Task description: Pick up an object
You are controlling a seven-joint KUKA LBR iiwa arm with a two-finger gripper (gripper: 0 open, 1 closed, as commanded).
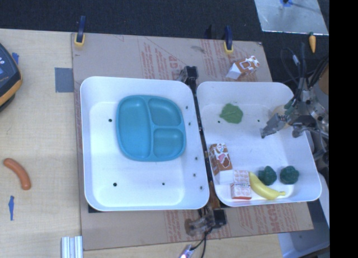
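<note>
My gripper hangs over the right side of the right bin, with its two fingers spread apart and nothing between them. A light green leafy piece lies to its left near the bin's back. Along the bin's front lie two dark green broccoli pieces, a yellow banana, a small red and white box and a brown carton. None of them touches the gripper.
The left bin holds a blue divided plate. A small carton lies on the cardboard behind the right bin. An orange sausage rests on the bench at far left. Cables hang at the right edge.
</note>
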